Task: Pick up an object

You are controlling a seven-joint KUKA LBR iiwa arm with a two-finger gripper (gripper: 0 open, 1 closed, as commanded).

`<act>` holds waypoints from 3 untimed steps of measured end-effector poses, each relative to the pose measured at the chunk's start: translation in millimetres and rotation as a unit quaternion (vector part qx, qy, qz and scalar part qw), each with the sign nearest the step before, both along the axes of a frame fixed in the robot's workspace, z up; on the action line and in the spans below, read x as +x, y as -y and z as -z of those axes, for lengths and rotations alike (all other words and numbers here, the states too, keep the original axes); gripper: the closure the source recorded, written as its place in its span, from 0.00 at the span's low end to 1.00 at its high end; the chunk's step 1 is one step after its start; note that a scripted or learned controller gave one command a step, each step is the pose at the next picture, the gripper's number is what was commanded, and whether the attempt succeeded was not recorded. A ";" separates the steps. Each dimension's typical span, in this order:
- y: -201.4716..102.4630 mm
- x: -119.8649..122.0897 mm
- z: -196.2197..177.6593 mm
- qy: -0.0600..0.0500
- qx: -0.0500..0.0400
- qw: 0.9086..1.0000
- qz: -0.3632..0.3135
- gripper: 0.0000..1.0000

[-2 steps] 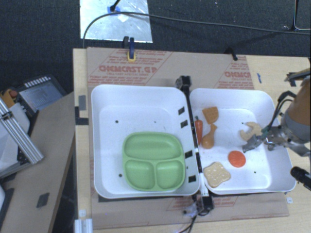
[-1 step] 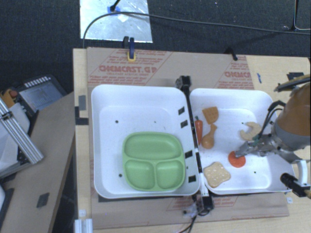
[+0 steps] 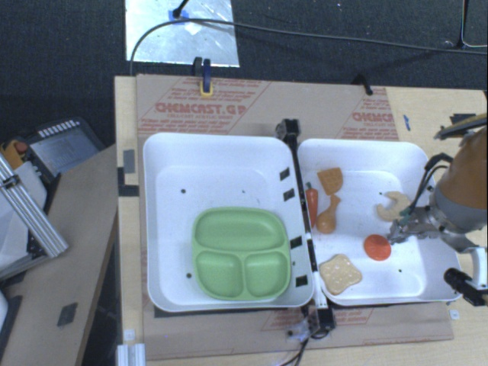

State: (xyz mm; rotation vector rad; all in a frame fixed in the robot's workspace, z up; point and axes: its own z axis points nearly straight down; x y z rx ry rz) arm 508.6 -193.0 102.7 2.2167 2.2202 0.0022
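- Arm [image 3: 465, 181] comes in from the right edge of the frame, orange band visible, wrist over the right bin [image 3: 412, 158].
- Gripper [image 3: 399, 231] sits low over the middle-right of that bin, just above and right of the red round piece [image 3: 377, 248].
- Can't tell from this angle how far the tool is open; nothing is visibly caught in it.
- Red round piece lies on the bin floor, lower centre of the right bin, close to the gripper tip; contact unclear.
- Beige curved piece [image 3: 395, 202] lies just up-left of the gripper, on the floor.
- Toast-like slice [image 3: 339, 274] is in the lower left of the right bin, near the divider.
- Tan pear-shaped piece [image 3: 329, 216] and orange-brown cracker-like square [image 3: 330, 179] are in the upper left of that bin, the square above the pear shape.
- Small carrot-like piece [image 3: 312, 199] lies along the left wall of the right bin.
- Left bin [image 3: 175, 158] holds a green three-compartment tray [image 3: 240, 252], lower centre-right of that bin.
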 end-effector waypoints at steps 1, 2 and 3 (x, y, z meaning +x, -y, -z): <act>4.8 3.5 -44.1 0.001 0.000 1.000 -0.001 1.00; -3.6 11.4 -98.5 0.002 0.000 1.000 -0.002 1.00; -0.3 17.0 -162.0 0.002 0.000 1.000 -0.002 1.00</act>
